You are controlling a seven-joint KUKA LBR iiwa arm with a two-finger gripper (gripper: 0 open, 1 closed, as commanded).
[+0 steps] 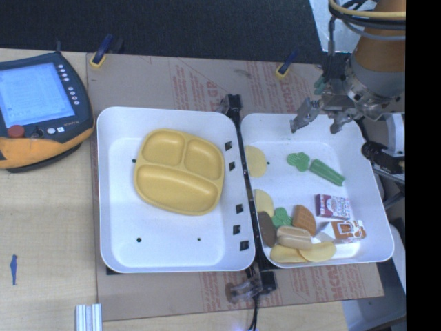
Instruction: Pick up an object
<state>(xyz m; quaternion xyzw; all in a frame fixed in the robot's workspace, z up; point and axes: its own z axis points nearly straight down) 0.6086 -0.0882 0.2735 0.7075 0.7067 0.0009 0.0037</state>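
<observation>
Over the right bin's [372,185] far edge the gripper [321,121] hangs, fingers apart and empty. Just below and between them lies the green toy [315,167], well isolated (unlike the crowded pile nearer us). Better to drop straight, straddling its narrow width.

Bench [41,212]: pale wood surface, largely covered by a brown cardboard sheet [172,81]. Two shallow white bins rest side by side on the sheet, left bin [117,250] and right bin [375,243], touching along a black clamped seam. A control pendant [38,105] lies at the bench's left edge.
</observation>
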